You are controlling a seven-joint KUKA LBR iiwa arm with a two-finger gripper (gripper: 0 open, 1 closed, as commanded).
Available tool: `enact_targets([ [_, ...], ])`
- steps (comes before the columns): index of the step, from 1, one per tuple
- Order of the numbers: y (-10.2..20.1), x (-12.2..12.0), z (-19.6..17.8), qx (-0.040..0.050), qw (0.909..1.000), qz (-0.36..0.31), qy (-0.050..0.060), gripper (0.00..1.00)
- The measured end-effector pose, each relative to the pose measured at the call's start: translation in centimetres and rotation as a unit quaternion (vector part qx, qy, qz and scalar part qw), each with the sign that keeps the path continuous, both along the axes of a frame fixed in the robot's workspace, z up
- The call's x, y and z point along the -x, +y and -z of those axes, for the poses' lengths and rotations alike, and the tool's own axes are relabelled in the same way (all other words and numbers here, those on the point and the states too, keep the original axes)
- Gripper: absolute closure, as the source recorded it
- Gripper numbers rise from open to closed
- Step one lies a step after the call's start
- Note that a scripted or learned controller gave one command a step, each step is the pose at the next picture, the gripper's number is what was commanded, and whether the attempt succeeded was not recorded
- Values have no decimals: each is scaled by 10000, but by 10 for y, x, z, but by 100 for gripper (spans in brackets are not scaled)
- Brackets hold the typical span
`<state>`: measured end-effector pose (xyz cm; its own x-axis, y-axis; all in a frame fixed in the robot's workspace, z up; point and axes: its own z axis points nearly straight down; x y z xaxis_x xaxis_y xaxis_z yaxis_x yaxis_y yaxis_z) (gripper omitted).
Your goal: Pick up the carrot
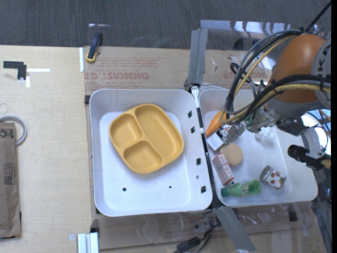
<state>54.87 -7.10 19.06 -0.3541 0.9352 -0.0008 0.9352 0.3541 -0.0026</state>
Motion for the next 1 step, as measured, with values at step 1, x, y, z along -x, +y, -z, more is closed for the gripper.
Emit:
enact_targets([
  [1, -1, 0, -8, 6, 10000, 8, 1, 100],
])
